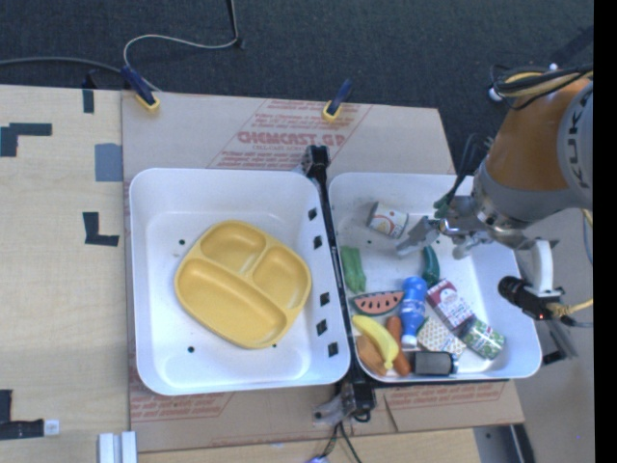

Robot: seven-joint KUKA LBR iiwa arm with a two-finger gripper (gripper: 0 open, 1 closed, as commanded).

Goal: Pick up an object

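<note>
My gripper [442,237] hangs over the back part of the right bin [525,355]. Its two grey fingers stand spread and open, with nothing held between them. Just left of it a small white and tan cup [388,220] lies on its side. A dark green item [430,262] lies right under the gripper, towards the front. Further forward are a blue bottle [413,309], a watermelon slice [378,303], a banana [372,336], a red and white box [449,305] and a green can [482,340].
The left bin [154,355] holds a yellow divided plate [243,283]. A green strip [354,268] lies along the right bin's left wall. A black block [434,363] and a checkered packet [437,336] sit at the front. The bins meet at a black clip [315,159].
</note>
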